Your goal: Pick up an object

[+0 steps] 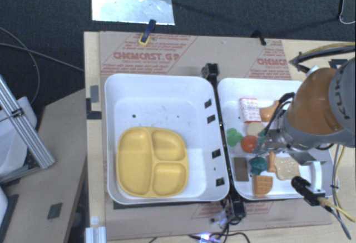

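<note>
Right now your gripper [266, 139] is hovering over the right bin's [233, 87] toy food, just beside the red tomato-like piece [248, 143], though you cannot tell its state, while the yellow divided tray [151, 160] is sitting in the left bin [161, 87].

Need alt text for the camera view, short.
A grey-and-orange arm reaches from the right over the right bin, its tool low among small toy foods including a red tomato and a green piece. The left bin holds a yellow divided tray.
</note>
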`<move>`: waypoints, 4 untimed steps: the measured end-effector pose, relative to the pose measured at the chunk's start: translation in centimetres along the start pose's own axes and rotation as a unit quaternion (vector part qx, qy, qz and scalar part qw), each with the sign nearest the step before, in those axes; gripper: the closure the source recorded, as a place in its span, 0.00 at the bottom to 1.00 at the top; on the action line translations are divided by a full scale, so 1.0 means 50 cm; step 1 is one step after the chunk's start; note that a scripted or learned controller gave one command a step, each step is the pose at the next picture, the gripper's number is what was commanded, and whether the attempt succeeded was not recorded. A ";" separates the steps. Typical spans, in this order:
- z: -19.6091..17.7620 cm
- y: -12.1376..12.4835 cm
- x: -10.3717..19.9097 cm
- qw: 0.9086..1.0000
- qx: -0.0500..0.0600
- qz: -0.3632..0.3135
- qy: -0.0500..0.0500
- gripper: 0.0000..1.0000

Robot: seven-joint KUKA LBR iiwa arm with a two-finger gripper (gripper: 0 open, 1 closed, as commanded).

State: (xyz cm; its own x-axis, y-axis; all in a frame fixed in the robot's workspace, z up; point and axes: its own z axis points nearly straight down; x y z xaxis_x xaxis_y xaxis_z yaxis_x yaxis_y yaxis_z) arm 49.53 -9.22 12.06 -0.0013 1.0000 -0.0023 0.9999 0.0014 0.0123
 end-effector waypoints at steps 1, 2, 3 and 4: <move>-0.135 0.045 0.180 1.000 0.001 -0.007 0.003 1.00; -0.385 -0.009 0.131 1.000 -0.002 -0.001 0.001 1.00; -0.149 0.054 0.214 1.000 0.009 -0.003 0.002 1.00; -0.126 -0.019 0.386 1.000 0.007 -0.006 0.003 1.00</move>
State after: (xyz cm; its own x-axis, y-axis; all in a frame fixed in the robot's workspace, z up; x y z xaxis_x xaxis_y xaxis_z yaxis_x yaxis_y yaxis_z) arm 48.48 10.11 18.33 -0.0128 0.9999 0.0038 0.9999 0.0128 -0.0027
